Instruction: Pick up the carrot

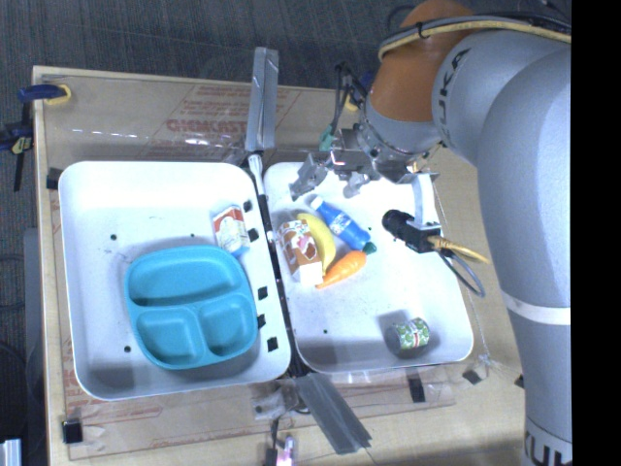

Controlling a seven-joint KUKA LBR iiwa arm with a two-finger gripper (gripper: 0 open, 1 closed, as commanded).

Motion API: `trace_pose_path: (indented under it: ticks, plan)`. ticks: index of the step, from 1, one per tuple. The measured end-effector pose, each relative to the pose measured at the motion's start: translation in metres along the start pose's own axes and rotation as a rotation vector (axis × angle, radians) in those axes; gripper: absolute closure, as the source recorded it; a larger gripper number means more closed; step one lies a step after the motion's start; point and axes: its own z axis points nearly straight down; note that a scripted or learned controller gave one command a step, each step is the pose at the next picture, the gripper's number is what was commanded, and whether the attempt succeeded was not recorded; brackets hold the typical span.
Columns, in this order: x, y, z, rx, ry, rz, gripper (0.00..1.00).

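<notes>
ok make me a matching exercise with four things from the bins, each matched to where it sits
Things:
1. carrot
2. blue tray
3. small can
4. blue bottle

Places:
A. left bin, near its front
B. right bin, front right corner
C. right bin, beside the banana, below the bottle
D. right bin, just under the gripper

Pairs: 1-C, 2-A, 3-B, 4-D

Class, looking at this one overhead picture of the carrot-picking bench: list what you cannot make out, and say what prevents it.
1. Gripper: finger state, blurred against the bin wall.
2. Carrot: its left end tucks under the banana.
3. Small can: label too small to read.
4. Packet beside the banana: print too small to read.
5. Arm: base cut off by the picture's lower edge.
</notes>
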Motion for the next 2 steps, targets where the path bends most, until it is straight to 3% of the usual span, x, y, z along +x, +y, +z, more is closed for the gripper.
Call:
trace_pose_path:
  ticks: [1,2]
  plan:
    - [-0.032,-0.07,0.043,-0.001,0.0,-0.246,0.0]
    - [-0.062,-0.109,0.132,-0.001,0.0,-0.27,0.0]
